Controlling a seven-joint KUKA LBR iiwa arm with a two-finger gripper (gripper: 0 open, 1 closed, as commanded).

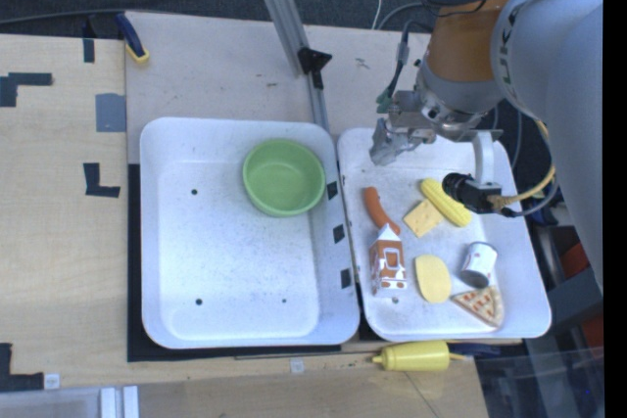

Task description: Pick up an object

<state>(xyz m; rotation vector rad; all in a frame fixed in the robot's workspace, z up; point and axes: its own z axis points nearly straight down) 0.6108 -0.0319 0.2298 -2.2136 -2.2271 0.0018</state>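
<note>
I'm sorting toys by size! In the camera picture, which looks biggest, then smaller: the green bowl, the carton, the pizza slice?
1. green bowl
2. carton
3. pizza slice, though it looks nearly as big as the carton

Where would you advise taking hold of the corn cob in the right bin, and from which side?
Probably across the middle of the corn cob, coming straight down. It lies flat and slanted, upper left to lower right, so the pincer should close across its narrow width. The cheese wedge sits close against its lower-left side, leaving little room there.

Robotics lab — grey arm (549,34) over bench (216,73), white bins (157,210) (toy food (431,279)).
</note>
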